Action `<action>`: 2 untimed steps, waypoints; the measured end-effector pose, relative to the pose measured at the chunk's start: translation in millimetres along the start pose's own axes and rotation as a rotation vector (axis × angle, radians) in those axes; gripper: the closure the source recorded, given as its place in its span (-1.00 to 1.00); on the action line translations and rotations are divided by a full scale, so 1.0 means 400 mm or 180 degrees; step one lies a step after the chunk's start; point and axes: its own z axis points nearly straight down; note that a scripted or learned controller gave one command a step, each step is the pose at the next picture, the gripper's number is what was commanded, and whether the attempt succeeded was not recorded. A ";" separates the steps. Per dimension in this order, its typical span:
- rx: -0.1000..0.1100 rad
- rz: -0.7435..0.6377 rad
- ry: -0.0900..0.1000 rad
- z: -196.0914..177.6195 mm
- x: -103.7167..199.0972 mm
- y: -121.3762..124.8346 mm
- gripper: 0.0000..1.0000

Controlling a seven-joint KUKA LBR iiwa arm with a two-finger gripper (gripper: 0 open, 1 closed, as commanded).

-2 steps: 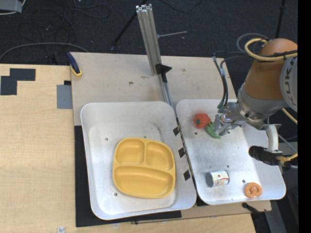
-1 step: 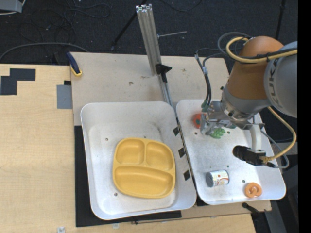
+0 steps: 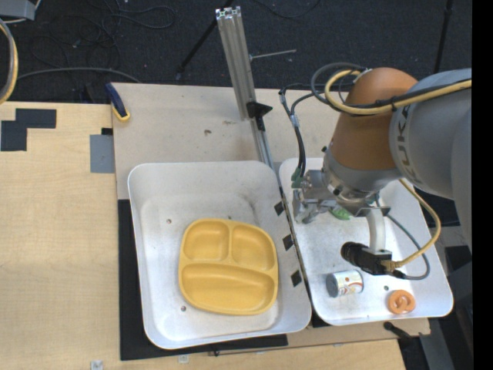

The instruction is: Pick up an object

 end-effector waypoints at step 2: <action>-0.0005 -0.0004 -0.0006 -0.055 0.268 -0.061 1.00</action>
